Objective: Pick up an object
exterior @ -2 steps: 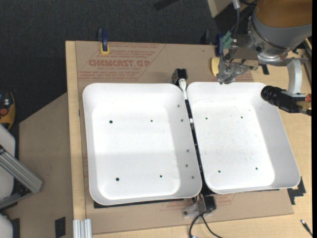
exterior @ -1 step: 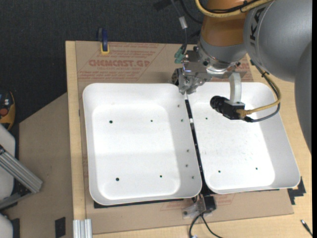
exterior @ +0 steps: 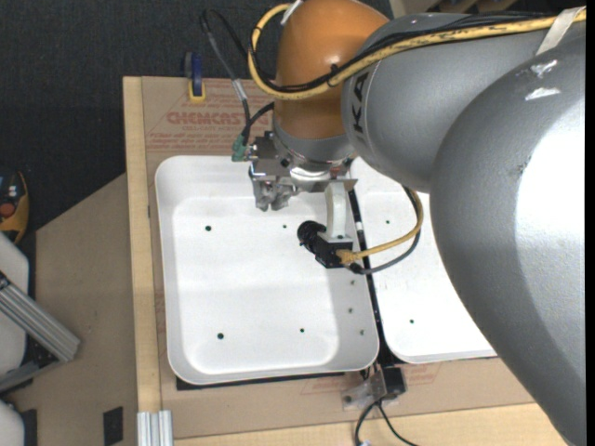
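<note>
white bin [exterior: 186,277] beneath hovering gripper [exterior: 271,196].

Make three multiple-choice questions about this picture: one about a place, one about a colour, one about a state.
1. Over which bin is the gripper?
A. the left bin
B. the right bin
C. neither

2. What colour is the band above the wrist?
A. blue
B. orange
C. green

3. How does the yellow cable run from the wrist?
A. straight and tight
B. cut in two
C. in a hanging loop

Answers: 1 A, the gripper is above the left bin's far part. 2 B, the rounded band is orange. 3 C, the cable curves down and back up.
</note>
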`<state>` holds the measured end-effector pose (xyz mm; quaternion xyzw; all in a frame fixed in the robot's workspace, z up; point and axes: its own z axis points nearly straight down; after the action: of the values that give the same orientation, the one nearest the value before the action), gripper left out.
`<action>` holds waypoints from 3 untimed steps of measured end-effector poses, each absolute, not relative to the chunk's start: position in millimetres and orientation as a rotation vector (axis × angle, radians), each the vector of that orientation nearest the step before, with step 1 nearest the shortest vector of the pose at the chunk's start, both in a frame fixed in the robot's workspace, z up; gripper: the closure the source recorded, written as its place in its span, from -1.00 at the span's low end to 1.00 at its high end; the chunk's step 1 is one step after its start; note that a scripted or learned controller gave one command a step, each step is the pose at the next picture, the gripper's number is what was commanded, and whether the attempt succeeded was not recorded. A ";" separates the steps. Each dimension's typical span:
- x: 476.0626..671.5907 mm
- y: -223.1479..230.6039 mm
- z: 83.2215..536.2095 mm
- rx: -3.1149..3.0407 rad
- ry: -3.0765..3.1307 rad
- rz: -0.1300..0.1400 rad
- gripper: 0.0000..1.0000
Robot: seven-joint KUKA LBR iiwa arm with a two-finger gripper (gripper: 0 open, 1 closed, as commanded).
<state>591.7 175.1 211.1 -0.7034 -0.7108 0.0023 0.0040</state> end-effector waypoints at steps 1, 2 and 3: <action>604.8 147.3 297.2 -2.227 -2.224 -0.012 1.00; 618.0 108.8 360.6 -2.231 -2.222 -0.011 1.00; 616.7 133.4 285.4 -2.215 -2.220 0.010 1.00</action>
<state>616.7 133.4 285.4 -0.7064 -0.7078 0.0033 0.0028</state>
